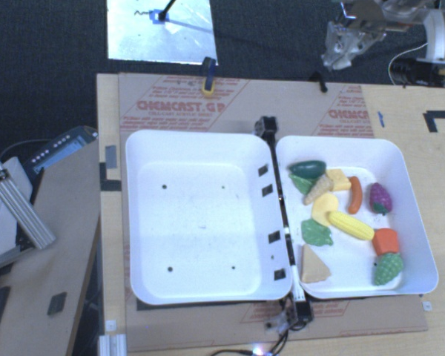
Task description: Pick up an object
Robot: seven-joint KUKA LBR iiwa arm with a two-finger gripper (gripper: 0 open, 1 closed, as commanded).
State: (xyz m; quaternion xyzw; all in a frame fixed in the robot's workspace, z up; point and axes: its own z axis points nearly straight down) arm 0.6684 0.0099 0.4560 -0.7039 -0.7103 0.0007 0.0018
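yellow clamp (208,87), metal plate (160,19), keypad (57,150)

Two bins side by side on the bench (170,99): toy food clustered in the right bin (411,170), left bin (144,150) beside it; gripper (338,55) well behind them.

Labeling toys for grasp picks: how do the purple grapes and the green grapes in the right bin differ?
The purple grapes sit near the right bin's far right wall; the green grapes lie at its near right corner. The green grapes touch an orange-red piece; the purple grapes lie apart. Both are bumpy toy clusters.
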